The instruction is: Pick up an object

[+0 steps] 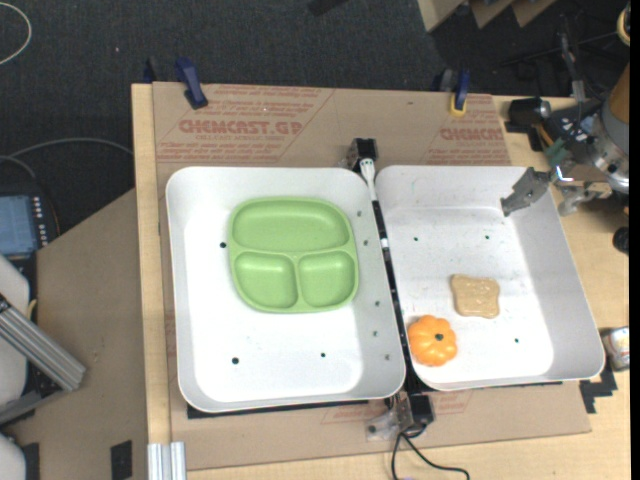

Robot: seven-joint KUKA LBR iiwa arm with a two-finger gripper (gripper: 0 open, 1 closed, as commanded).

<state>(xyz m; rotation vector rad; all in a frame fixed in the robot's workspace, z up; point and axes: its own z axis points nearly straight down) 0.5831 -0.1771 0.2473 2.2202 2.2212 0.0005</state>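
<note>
A tan, toast-shaped piece lies flat in the right bin, near its front half. An orange toy pumpkin sits just to its front left, close to the bin's inner wall. My gripper hangs over the far right corner of the right bin, well behind both objects. Its two grey fingers stand apart, open, with nothing between them.
The left bin holds a green divided plate with three compartments. Both bins rest on a cardboard sheet clamped at the back by blue clips. Cables and a small black mount sit between the bins at front and back.
</note>
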